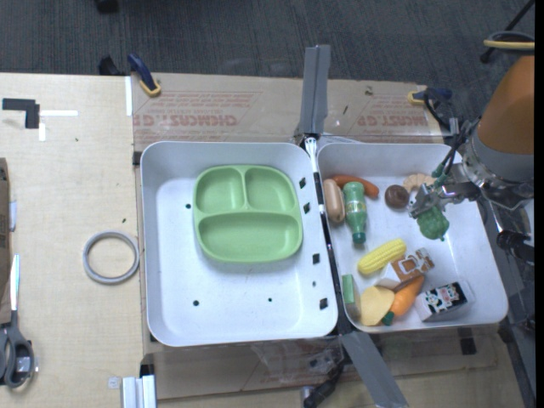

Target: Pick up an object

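The arm (508, 117), grey with a rounded orange band, reaches in from the right, and its gripper (431, 204) hangs over the far right part of the right bin (484, 253). A crinkled green leafy piece (433, 223) sits right at the fingertips (whether the jaws pinch it or only hover above it, I cannot tell, nor how wide they stand).

The right bin, shallow, white and smooth-walled, holds a clutter of toy food. On the far side lie an orange carrot (357, 183), a tan sausage-shaped hot dog (332, 201), a slim green bottle (355, 212) with a white label, a round brown ball-like piece (396, 195) and a pale lumpy piece (416, 180) just beside the gripper. Nearer lie a bumpy yellow corn cob (382, 257), a second carrot (405, 296), a yellow wedge (372, 306) and a small boxy carton (444, 298) printed in black and white.

The left bin (170, 296) carries a glossy green divided plate (248, 212) with three compartments.

On the pale tabletop (59, 194) to the left rest a grey ring (111, 256) and scissors (17, 347).
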Action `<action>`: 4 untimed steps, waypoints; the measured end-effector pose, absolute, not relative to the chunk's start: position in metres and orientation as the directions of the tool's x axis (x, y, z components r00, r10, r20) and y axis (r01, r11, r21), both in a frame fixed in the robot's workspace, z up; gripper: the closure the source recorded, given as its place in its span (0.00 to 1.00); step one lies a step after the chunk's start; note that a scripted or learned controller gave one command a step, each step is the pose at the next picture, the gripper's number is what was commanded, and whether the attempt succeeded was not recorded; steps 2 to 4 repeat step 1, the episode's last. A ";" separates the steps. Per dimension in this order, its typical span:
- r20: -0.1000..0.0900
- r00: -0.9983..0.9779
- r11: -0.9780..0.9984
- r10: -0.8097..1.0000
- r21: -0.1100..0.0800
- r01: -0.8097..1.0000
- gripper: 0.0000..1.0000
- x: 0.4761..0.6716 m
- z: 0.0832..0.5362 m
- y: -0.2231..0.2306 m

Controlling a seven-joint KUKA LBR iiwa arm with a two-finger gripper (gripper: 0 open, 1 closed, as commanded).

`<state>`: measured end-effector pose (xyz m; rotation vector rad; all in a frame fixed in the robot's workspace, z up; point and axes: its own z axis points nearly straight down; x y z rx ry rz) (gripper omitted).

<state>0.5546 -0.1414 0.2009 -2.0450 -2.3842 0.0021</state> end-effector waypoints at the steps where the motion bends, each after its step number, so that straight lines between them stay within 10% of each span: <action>1: -0.002 -0.183 0.183 0.983 -0.001 0.983 1.00 0.635 0.217 -0.150; 4: -0.002 -0.183 0.183 0.983 -0.001 0.983 1.00 0.635 0.217 -0.150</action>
